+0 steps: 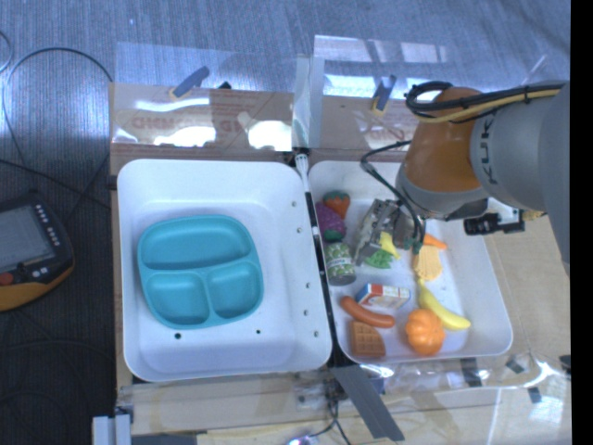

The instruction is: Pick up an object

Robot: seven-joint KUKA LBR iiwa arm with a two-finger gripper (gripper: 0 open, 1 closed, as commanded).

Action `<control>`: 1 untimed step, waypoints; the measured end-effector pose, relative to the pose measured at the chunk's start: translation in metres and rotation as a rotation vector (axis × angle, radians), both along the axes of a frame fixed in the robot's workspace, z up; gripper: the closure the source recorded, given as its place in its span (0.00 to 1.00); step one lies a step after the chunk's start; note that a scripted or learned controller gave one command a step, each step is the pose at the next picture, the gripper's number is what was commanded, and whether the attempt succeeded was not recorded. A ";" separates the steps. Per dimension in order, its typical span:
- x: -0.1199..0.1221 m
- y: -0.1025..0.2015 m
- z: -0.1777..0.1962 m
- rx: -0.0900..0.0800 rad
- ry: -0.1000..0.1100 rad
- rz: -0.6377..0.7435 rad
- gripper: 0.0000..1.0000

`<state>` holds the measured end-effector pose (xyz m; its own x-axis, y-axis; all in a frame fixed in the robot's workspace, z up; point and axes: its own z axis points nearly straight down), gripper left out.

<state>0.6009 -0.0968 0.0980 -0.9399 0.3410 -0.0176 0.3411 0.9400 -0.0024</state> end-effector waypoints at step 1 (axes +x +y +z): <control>0.032 0.032 0.125 0.007 0.017 -0.111 1.00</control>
<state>0.6331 -0.0652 0.2226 -0.8966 0.4429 0.0008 0.4429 0.8966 -0.0031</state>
